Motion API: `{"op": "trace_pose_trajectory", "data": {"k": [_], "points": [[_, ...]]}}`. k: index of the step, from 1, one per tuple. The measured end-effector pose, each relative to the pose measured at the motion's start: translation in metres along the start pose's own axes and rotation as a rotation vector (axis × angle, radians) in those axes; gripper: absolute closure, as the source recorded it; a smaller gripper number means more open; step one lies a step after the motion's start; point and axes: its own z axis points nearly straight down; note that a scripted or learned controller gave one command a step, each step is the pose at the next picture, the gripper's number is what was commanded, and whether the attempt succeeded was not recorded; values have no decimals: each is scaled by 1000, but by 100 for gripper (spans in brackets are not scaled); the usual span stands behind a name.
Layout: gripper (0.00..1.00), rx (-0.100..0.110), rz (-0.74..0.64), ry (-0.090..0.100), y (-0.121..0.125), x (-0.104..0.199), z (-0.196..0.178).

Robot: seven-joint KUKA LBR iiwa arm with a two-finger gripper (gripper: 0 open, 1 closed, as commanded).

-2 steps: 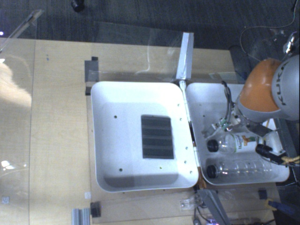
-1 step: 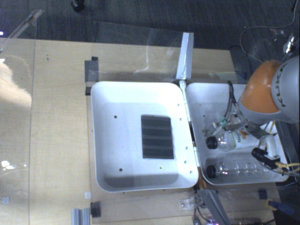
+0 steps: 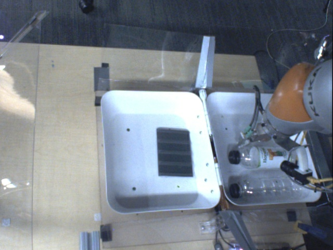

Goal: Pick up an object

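Two clear plastic bottles with black caps lie on their sides in the right bin. The upper bottle carries a label, and the lower bottle rests along the bin's front wall. My gripper hangs over the right bin, just above the upper bottle and close to its far side. The grey arm with its orange band hides the bin's right part. A black ridged rectangular pad lies flat in the middle of the left bin.
A metal divider post stands behind the seam between the two bins. Light wooden bench surface stretches to the left of the bins, and a clear panel covers its far left.
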Motion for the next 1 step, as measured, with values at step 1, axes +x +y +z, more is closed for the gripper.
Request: {"op": "trace_pose_trajectory", "data": {"k": [1], "points": [[100, 15, 56, 0, -11, 47, -84]]}}
